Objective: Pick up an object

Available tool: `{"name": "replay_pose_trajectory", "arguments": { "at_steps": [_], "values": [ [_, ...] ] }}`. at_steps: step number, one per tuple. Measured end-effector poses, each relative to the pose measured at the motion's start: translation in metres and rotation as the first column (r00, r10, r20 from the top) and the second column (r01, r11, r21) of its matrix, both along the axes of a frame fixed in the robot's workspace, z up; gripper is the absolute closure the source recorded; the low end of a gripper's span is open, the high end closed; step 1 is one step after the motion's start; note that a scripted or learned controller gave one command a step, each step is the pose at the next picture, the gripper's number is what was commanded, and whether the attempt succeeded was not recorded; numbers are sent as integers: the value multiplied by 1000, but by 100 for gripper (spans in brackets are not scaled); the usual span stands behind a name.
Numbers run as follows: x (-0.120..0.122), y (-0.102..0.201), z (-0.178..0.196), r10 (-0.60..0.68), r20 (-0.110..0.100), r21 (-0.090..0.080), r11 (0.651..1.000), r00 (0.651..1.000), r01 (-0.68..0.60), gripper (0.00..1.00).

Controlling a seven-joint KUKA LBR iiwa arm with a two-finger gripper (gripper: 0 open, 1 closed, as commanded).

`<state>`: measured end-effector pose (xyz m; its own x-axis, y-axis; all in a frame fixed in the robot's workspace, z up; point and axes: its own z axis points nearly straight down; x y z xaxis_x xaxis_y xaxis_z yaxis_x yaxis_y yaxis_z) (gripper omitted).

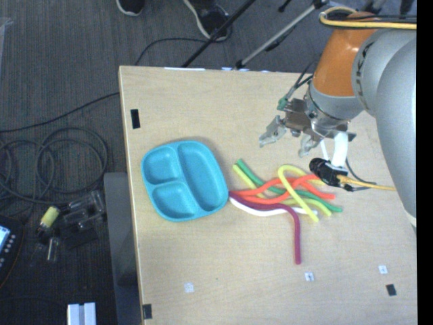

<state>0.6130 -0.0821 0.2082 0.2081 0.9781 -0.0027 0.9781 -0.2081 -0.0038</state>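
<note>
Arm over tan surface (203, 276), nothing in the jaws.
Grey arm (379, 80) with orange band fills the upper right of the frame. Blue three-compartment tray (184, 179) sits left of centre, flat on the surface. Tangle of coloured flexible sticks (287, 195) lies just right of the tray, centre-right, its white strand close to the tray rim; a purple one trails toward the bottom. Gripper (289, 139) is above the sticks in the frame, apart from them, jaws spread wide, nothing between them.
</note>
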Motion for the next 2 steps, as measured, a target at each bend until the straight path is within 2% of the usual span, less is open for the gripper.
{"name": "replay_pose_trajectory", "arguments": {
  "at_steps": [1,2],
  "values": [
    [-15,-40,-112,81,0,1,997,997,-81,0],
    [-15,-40,-104,82,-2,3,997,997,-82,100]
  ]
}}
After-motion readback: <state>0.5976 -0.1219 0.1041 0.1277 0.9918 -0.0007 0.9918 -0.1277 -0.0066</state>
